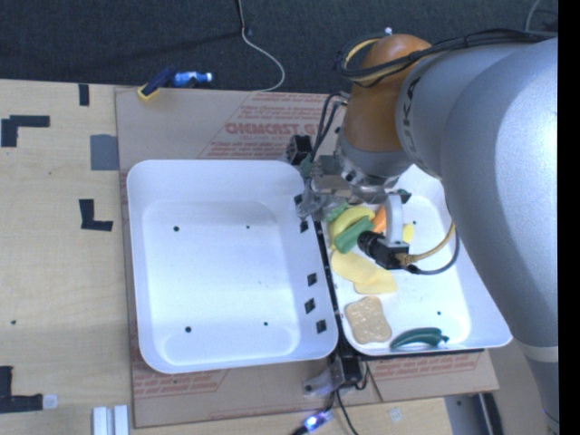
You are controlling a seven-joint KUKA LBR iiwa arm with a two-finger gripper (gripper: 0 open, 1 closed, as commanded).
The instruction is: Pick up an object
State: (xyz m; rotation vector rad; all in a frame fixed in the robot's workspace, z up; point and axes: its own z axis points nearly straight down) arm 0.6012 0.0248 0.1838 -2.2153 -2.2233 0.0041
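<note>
A single fixed camera looked down at a slant from above the bench, facing both white bins: the left bin sat mid-frame, while the arm (entering from the right) loomed close, covering much of the right bin.

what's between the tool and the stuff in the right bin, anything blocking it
Nothing visible stands between them. The tool is already down in the right bin, right above the pile's yellow-green piece. The pale yellow piece, tan piece and green-handled item lie apart, nearer the camera.
</note>
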